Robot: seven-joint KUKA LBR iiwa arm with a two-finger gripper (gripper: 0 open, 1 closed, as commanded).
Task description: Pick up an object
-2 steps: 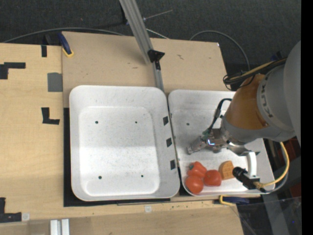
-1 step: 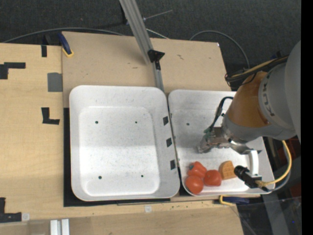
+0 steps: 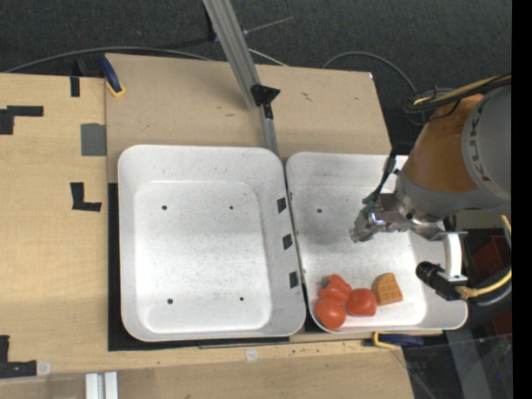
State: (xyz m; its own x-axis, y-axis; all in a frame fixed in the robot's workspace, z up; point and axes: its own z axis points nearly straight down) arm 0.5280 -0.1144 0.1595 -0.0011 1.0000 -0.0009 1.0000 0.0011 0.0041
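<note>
In the right bin (image 3: 332,181), near its front edge, lie two or three red tomato-like pieces (image 3: 339,299) bunched together and a small tan, waffle-textured block (image 3: 386,288) just to their right. My gripper (image 3: 363,229) hangs over the middle of that bin, up and slightly right of the red pieces, apart from them. Nothing shows between its fingers. The grey arm with its orange band (image 3: 440,152) comes in from the right.
The left bin (image 3: 199,239) lies beside the right one, their rims touching. A slanted metal pole (image 3: 237,48) runs from the top down to the bins' shared back corner. Black cables and a clamp (image 3: 440,279) hang at the right bin's right rim.
</note>
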